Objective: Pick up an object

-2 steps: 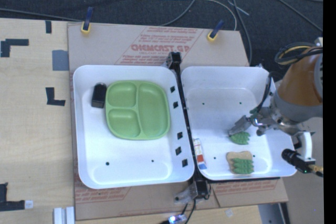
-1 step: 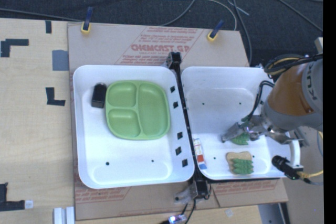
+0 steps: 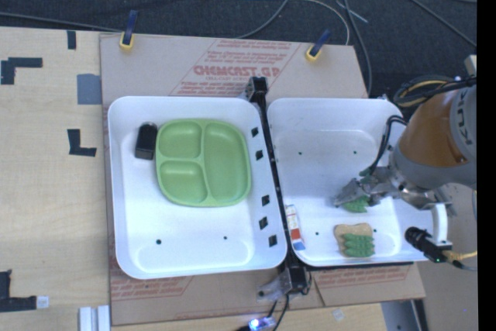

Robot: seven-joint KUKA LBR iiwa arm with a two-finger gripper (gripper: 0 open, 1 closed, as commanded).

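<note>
My gripper (image 3: 355, 196) is low in the right bin (image 3: 325, 128), near its middle right, reaching in from the right under the orange-banded arm (image 3: 434, 137). A small green object (image 3: 357, 205) lies right at the gripper's tip, partly hidden by it; whether it is gripped cannot be made out. A tan piece topped with green (image 3: 355, 239) rests on the bin floor just in front of the gripper, apart from it. A small red and white box (image 3: 292, 225) lies by the bin's left wall.
The left bin (image 3: 128, 190) holds a green divided plate (image 3: 204, 162) with a small black object (image 3: 146, 141) to its left. A black divider with clips (image 3: 267, 167) runs between the bins. Cables trail across the dark floor behind the bench.
</note>
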